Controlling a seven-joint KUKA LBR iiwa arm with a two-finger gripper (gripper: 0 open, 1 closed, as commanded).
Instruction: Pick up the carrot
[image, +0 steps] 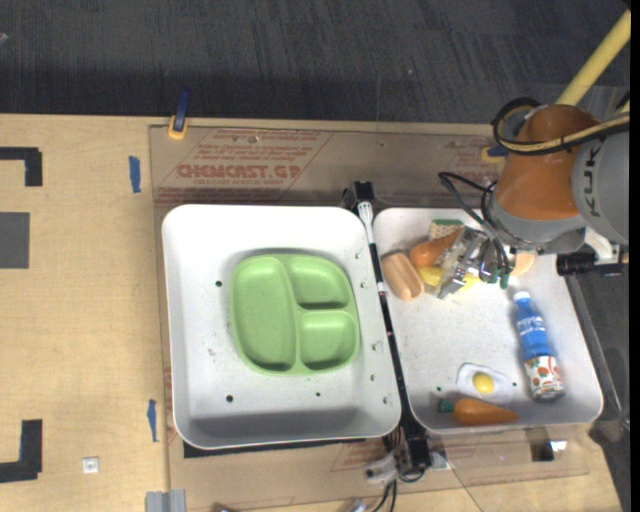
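From above, the carrot (482, 410) is lying along the right bin's (575, 320) near edge, just beside a fried egg (482, 381). The pincer (468, 262) is hovering well apart from it at the far end, over a hot dog (403, 275); can't tell if it's clenched. A green tray (295, 312) is sitting in the left bin (200, 300).

Middle of the right bin (560, 395) is wide open. Carrot (482, 409) sits tight against the near wall, fried egg (482, 381) touching it, bottle (536, 345) crowding the right wall.
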